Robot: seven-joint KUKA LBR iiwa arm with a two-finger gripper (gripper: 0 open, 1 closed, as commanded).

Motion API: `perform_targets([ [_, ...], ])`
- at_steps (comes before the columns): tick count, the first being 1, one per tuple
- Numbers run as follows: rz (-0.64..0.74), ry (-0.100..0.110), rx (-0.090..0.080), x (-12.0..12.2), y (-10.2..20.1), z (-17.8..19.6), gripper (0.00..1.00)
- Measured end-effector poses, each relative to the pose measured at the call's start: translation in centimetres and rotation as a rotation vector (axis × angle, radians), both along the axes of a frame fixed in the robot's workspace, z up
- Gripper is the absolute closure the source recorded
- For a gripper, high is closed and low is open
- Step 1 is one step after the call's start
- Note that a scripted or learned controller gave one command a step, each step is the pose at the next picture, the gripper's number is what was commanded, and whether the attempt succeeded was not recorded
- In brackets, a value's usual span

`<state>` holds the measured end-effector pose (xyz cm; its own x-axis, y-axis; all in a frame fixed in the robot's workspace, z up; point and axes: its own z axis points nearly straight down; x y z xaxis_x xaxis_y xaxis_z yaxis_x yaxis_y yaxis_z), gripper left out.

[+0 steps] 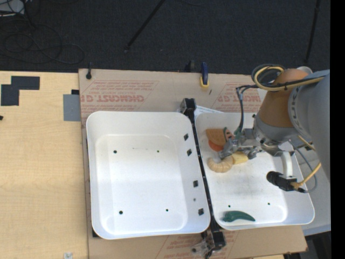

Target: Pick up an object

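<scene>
In the right bin (302, 212), several small objects lie close together near its far left. An orange piece (216, 137) sits nearest the far wall. Just in front of it lies a tan ring-shaped piece (220, 165), with a pale yellow piece (240, 158) beside it. A green curved piece (238, 216) lies alone by the near wall. My gripper (232, 147) is low over the cluster, between the orange piece and the tan ring, and partly hides them.
The left bin (97, 144) stands beside the right one, with a black divider strip (197, 166) between them. The grey arm (291, 112) covers the right bin's far right corner. A black part (281, 180) on a cable hangs over the bin's right side.
</scene>
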<state>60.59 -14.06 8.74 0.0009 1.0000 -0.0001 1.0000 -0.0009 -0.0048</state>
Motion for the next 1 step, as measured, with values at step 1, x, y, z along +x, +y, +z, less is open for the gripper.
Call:
perform_targets([
  [1, 0.004, -0.005, 0.0, 3.93, -0.31, 0.05, 0.0],
])
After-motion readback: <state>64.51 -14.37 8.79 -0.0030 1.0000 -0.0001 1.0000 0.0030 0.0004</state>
